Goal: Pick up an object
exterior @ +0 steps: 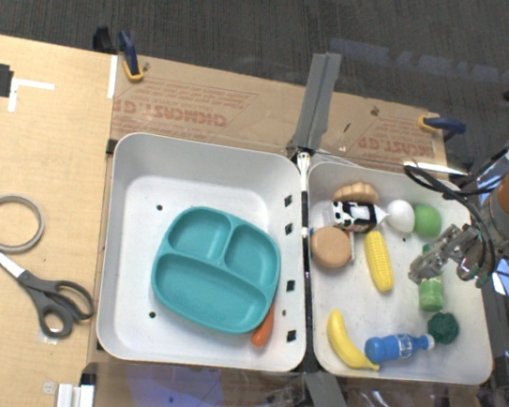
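1. The robot arm's pincer (437, 263) hangs low over the right-hand bin (472, 368), near its far right side; whether its metal tips are parted or closed cannot be told from this angle, and nothing can be seen held between them.
2. Just below the pincer lies a small light-green block (430, 295), seemingly the nearest candidate for the pick, with a dark green lump (443, 327) beside it toward the bin's front corner.
3. Behind the pincer, toward the bin's back wall, sit a green ball (427, 220) and a white ball (399, 215), touching or nearly so.
4. Further left in the same bin are a corn cob (379, 260), a brown bun (330, 247) and a black-and-white toy (355, 217); at the front lie a banana (346, 342) and a blue bottle (396, 347).
5. The left bin (123, 320) holds a teal divided plate (216, 270) with a carrot (262, 327) at its edge.
6. On the bench well to the left lie scissors (38, 287) and a roll of tape (12, 222).
7. The job appears to be at the approach stage: nothing is lifted yet. The next move likely calls for settling squarely over one item, closing on it, then rising clear of its neighbours.
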`<state>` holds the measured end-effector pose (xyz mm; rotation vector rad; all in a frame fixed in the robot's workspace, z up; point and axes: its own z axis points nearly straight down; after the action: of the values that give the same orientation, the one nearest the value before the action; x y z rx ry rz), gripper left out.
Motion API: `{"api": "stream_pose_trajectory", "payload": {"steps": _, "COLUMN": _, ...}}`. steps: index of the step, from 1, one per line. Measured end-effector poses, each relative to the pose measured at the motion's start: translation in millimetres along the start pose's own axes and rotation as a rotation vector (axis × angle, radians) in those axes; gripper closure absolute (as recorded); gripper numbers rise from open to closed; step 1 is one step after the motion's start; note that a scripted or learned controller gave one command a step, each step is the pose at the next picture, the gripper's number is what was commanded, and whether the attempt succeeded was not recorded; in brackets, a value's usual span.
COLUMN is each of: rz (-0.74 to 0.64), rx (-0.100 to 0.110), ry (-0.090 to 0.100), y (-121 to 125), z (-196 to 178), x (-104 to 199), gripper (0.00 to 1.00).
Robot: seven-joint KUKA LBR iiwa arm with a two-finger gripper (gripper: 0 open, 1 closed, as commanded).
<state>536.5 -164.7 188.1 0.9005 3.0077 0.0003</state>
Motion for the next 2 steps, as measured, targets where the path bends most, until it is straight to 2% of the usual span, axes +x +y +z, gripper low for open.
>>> {"api": "stream_pose_trajectory", "payload": {"steps": 1, "rz": 0.0, "rx": 0.0, "ry": 0.0, "y": 0, "z": 0, "x": 0, "gripper": 0.0}}
{"api": "stream_pose_trajectory", "payload": {"steps": 2, "rz": 0.097, "rx": -0.005, "ry": 0.0, "y": -37, "z": 95, "x": -40, "gripper": 0.0}}
